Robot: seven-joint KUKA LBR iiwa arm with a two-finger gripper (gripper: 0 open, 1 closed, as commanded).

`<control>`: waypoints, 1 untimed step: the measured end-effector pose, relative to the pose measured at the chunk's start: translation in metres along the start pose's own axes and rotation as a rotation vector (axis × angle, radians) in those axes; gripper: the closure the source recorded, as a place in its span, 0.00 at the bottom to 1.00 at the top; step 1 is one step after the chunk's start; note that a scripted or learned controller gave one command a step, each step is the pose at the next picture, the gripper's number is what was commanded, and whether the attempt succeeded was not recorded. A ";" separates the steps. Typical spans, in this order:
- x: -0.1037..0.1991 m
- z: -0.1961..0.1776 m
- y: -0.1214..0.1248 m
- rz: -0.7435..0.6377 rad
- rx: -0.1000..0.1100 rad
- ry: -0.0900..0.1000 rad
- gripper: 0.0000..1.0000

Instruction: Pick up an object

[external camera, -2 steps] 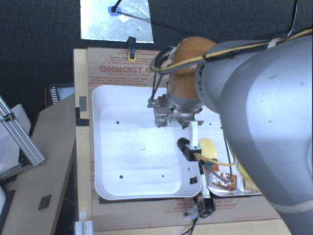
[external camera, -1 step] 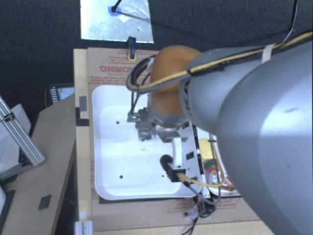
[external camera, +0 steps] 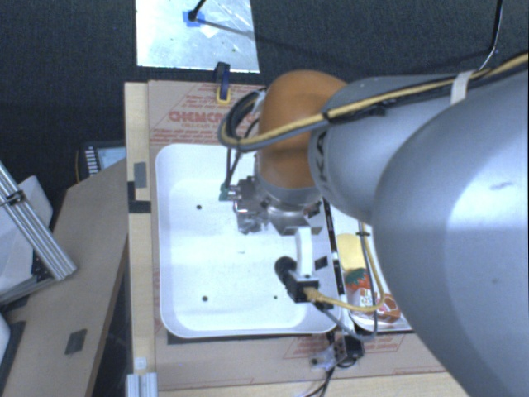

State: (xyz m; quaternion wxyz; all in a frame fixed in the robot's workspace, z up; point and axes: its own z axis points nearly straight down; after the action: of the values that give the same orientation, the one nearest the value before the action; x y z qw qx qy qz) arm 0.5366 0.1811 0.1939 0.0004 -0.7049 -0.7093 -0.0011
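The grey arm reaches in from the right, its orange band over the back of the left white bin. Below the band the gripper hangs low over this bin's back middle, seen from above as a grey metal block. Nothing shows under or beside it on the white floor. In the right bin a yellow and red object peeks out from under the arm, next to an orange-brown piece. The arm hides most of the right bin.
A black cable plug and a yellow cable hang from the wrist over the left bin's right side. Both bins rest on a brown cardboard sheet. A yellow and blue clip sits at its back edge. A silver rail stands at left.
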 end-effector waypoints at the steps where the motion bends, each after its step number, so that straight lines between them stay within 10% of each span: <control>1: 0.000 0.000 0.000 0.000 0.000 0.000 0.00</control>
State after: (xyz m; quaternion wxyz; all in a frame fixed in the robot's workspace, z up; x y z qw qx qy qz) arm 0.5365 0.1810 0.1936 0.0004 -0.7049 -0.7093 -0.0008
